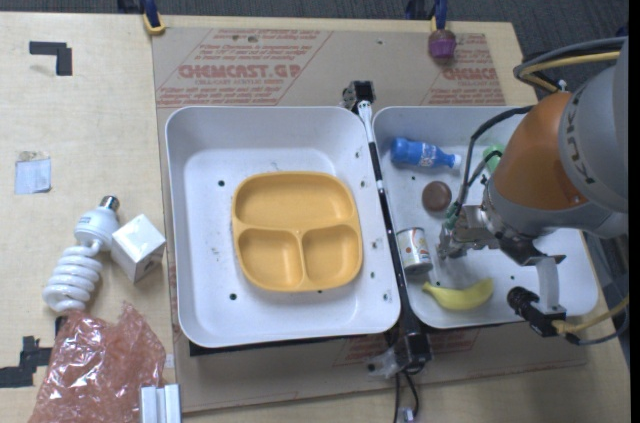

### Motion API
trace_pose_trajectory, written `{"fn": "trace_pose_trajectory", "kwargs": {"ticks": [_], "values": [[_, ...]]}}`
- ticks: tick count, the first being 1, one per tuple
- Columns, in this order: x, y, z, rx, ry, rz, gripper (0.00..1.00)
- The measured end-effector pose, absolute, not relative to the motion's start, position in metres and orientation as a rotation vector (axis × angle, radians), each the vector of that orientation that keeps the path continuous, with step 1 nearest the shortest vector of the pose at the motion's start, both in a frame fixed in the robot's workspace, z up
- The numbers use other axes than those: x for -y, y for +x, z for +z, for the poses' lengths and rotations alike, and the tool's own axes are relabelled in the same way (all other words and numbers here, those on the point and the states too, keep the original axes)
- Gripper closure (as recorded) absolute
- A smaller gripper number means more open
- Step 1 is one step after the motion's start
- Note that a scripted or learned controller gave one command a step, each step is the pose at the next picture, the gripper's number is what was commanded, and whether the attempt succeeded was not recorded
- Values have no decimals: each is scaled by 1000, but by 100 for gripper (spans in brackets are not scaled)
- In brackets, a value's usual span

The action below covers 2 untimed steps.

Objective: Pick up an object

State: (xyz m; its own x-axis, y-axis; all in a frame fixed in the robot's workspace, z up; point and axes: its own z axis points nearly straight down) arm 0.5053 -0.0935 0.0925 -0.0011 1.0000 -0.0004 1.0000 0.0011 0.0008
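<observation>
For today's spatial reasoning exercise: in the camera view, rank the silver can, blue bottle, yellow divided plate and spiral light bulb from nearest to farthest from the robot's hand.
The hand is in the right bin.
1. Silver can, just to its left in the view.
2. Blue bottle, at the bin's far end.
3. Yellow divided plate, in the left bin.
4. Spiral light bulb, out on the bench, far left.

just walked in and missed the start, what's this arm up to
A grey and orange robot arm reaches in from the right over the right-hand bin, trying to pick something up. Its gripper hangs low among the things there: a blue bottle, a brown ball, a small can and a banana. Nothing is visibly held. The left bin holds a yellow divided plate, untouched.
</observation>
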Motion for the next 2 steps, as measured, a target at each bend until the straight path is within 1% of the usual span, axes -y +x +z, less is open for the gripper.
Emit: {"fn": "trace_pose_trajectory", "kwargs": {"ticks": [1, 2], "values": [[95, 477, 92, -2220, 2224, 0, 0], [107, 555, 93, -2224, 2218, 0, 0]]}}
